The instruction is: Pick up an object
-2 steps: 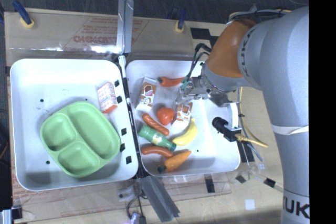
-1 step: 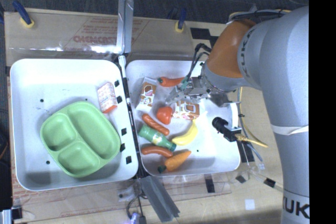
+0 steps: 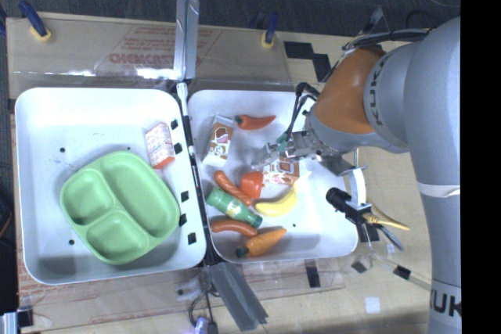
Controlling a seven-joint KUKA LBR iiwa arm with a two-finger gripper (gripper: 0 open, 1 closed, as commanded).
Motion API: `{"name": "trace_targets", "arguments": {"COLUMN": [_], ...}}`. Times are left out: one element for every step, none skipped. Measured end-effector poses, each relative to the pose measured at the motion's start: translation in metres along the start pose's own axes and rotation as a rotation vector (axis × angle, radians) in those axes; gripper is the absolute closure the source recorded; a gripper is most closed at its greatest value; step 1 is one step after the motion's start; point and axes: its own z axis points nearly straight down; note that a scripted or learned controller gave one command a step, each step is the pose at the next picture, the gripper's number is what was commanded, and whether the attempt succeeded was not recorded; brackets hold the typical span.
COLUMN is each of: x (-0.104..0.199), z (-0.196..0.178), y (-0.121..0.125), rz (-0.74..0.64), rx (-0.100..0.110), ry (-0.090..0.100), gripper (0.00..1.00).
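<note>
Two bins point(image 3: 47, 121): green plate point(image 3: 119, 206), toy food point(image 3: 254, 203).

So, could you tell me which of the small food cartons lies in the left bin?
The red-and-white carton beside the green plate; the others lie in the right bin.

One fixed overhead camera, slanted down, both bins point(image 3: 102, 102) in frame
</note>
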Motion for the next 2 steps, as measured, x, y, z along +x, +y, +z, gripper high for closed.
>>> {"name": "trace_targets", "arguments": {"x": [-0.003,-0.003], "z": [0.000,-0.014], "y": [-0.029,-0.026], "rz": [-0.099,-0.105], "rx": [0.000,-0.005], "ry": [-0.002,-0.002], "gripper": [0.00,1.00]}}
